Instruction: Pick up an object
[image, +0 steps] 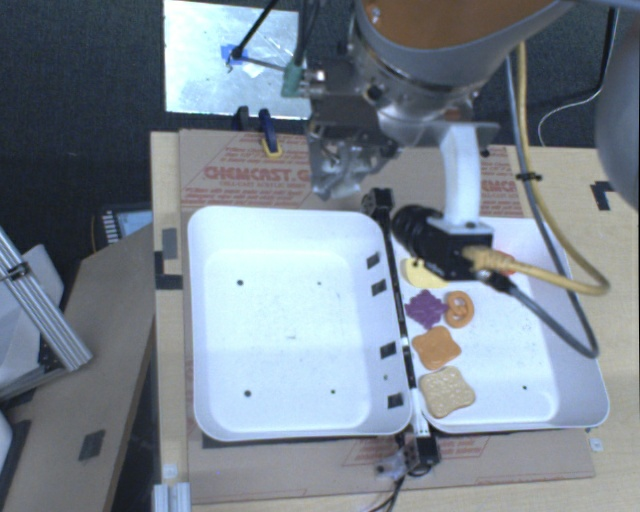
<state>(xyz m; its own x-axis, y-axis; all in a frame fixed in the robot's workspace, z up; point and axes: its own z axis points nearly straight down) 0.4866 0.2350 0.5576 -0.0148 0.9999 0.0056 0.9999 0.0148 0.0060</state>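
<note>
A: So, where are the objects?
B: In the right bin (535, 345), by its left wall: yellow piece (414, 271), purple piece (425, 309), pretzel (459, 309), toast (436, 347), cracker (447, 391).
A: And the gripper (341, 183)?
B: Above the left bin (285, 330) far rim, apart from them; open or closed, I cannot tell.

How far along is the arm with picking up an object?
Done: nothing looks lifted; the purple piece, pretzel, orange slice and tan cracker all lie in the right bin. In hand: the pincer hangs, blurred, above the left bin at its far rim. Left: reach an item, grasp, lift.
</note>
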